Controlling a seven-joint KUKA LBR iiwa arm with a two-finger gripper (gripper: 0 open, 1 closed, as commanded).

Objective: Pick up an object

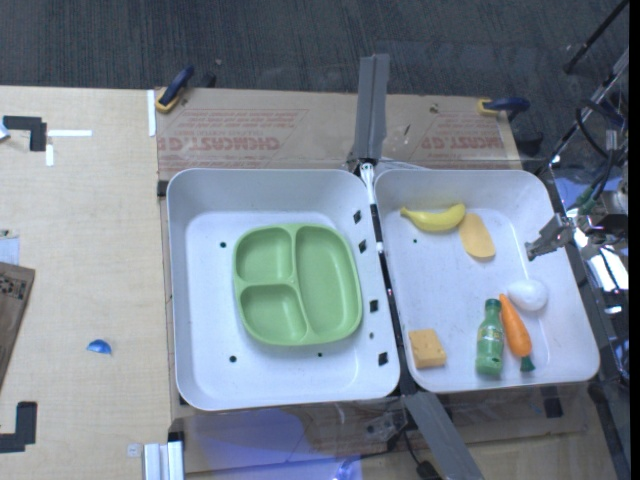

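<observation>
Nothing picked yet; I'm hanging my pincer, grip state unclear, just above the white egg.

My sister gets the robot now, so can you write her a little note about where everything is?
Gripper: I can't make it out among the metal parts at the right edge, so its state is unknown.
Left bin: a green divided plate.
Right bin: banana and a yellow-orange piece at the back; white ball, carrot, green bottle and yellow sponge toward the front.
Done: nothing looks lifted.
Left: pick up one object.
</observation>
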